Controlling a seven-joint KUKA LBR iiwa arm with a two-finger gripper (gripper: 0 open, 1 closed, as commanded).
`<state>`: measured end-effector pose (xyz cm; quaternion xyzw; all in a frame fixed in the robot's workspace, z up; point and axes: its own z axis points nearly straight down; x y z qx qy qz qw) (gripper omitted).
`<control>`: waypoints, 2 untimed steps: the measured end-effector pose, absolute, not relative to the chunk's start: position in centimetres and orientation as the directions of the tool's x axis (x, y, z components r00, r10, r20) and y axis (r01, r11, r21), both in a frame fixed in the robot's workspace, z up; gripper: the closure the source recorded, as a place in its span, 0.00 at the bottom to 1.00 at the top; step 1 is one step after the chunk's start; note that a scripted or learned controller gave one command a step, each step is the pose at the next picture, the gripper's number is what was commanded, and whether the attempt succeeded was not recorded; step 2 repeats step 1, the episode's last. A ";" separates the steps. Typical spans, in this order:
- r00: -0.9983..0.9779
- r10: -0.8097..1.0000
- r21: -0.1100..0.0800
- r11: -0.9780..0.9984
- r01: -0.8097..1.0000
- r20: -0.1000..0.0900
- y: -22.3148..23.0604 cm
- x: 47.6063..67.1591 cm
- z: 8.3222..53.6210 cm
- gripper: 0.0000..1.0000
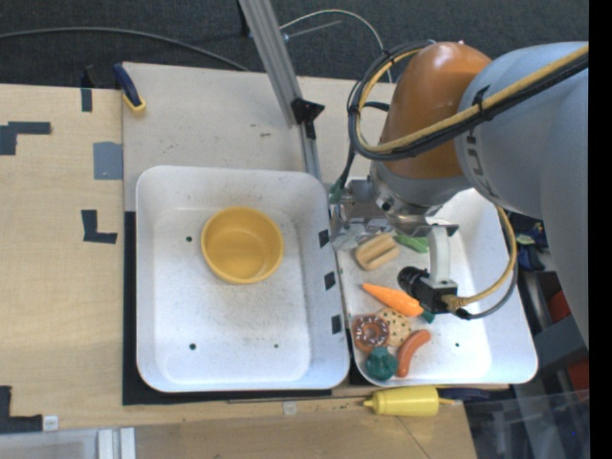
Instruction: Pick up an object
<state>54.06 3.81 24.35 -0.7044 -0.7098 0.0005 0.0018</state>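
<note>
My gripper point(366, 220) hangs low over the back left part of the right bin point(497, 352), largely hidden under the grey wrist and orange band. Just below it lies a tan bread roll point(375, 251), with a green piece point(414, 243) to its right. Toward the front lie an orange carrot point(392, 299), a chocolate donut point(369, 332), a tan cookie point(394, 330), a red sausage point(412, 350) and a teal piece point(382, 363). I see nothing between the fingers.
The left bin point(163, 285) holds a yellow bowl point(242, 245). A yellow bottle point(405, 402) lies on the bench in front of the right bin. A slanted metal pole point(277, 55) rises behind the bins. The arm covers the right bin's back half.
</note>
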 end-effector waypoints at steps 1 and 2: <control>-0.007 1.000 -0.005 0.007 1.000 0.001 9.2 51.9 23.4 1.00; -0.007 1.000 -0.005 0.007 1.000 0.001 9.2 51.9 23.4 1.00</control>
